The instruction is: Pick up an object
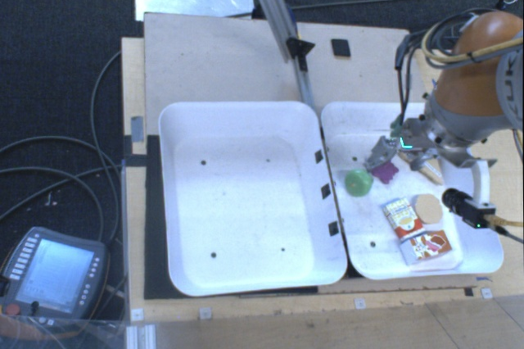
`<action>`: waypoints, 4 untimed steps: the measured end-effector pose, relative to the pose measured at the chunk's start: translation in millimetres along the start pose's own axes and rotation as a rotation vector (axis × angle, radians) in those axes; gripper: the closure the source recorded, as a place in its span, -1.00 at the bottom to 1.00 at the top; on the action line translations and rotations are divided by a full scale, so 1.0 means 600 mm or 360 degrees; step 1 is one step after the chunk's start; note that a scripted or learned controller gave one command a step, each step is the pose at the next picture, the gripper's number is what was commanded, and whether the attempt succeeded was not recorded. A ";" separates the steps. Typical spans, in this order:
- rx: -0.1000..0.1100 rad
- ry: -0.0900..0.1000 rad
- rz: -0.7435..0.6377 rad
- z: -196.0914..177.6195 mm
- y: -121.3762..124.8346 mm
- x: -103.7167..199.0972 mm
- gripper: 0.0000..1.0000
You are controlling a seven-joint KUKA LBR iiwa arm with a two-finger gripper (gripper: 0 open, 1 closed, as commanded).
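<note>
- Bins: two shallow white ones side by side, the left bin (176,200) bare inside, the right bin (360,261) holding all the loose items.
- One green ball (358,183) lies near the right bin's left wall.
- One small purple piece (386,173) sits just beside the ball, up and to its right.
- One round tan disc (429,209) rests toward the bin's right side, touching one red-and-white packet (399,216) on its left.
- One second printed packet (427,246), red and orange, lies just below those two, near the front rim.
- One pale wedge-shaped item (429,168) peeks out under the wrist; what it is cannot be told.
- Gripper (381,152) hangs low over the right bin, its grey tip touching or just above the purple piece; whether it is open or closed cannot be told, and nothing is seen clamped in it.
- Arm's grey body and orange band cover the bin's upper right corner, and the arm runs out of view at the right.
- One handheld control pendant (49,274) lies on the floor at lower left, cut off by the edge.
</note>
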State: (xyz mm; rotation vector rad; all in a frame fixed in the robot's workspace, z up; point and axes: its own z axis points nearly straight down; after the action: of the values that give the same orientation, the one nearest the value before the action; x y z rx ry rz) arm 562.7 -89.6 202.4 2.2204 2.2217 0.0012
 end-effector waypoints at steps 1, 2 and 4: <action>0.0000 0.0000 0.0000 0.000 0.000 0.000 -1.00; 0.0007 0.0000 0.0000 0.091 0.014 0.007 -1.00; -0.0001 0.0000 0.0001 0.156 0.015 0.007 1.00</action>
State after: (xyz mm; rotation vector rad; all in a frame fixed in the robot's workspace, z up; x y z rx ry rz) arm 571.5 -85.3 109.0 2.2207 2.2206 0.0016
